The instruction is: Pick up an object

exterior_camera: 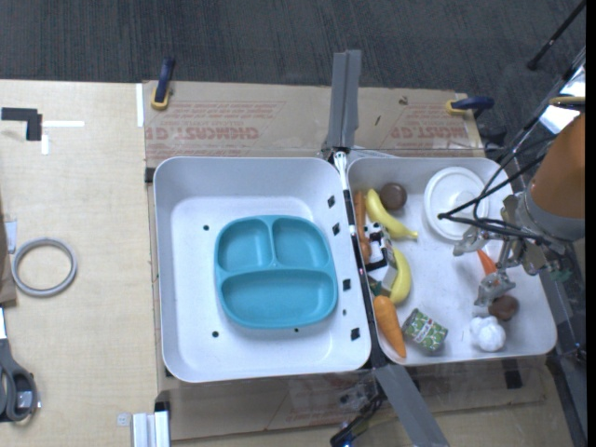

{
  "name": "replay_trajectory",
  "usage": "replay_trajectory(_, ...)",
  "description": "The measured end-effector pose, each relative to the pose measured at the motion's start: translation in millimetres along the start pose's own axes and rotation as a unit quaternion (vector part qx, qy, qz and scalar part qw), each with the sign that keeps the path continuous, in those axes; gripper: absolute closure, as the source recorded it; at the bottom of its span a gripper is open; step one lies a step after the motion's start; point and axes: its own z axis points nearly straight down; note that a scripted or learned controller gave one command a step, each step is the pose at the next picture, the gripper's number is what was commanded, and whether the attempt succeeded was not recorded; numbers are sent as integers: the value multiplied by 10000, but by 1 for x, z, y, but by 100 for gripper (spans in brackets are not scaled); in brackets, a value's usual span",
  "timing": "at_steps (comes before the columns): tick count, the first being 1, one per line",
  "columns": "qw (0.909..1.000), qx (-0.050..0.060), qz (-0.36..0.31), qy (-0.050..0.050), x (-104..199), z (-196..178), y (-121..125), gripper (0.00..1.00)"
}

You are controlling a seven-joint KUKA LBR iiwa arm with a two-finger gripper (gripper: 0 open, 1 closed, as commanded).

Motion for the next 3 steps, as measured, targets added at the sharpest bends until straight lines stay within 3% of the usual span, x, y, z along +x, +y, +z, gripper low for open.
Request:
replay_trajectory(1,9984,-2,572,4,-12,12,2,0)
replay_trajectory(2,9982,0,592,2,-29,12,0,0)
replay_trajectory(3,9977,3,676,-5,30,12,-2,0)
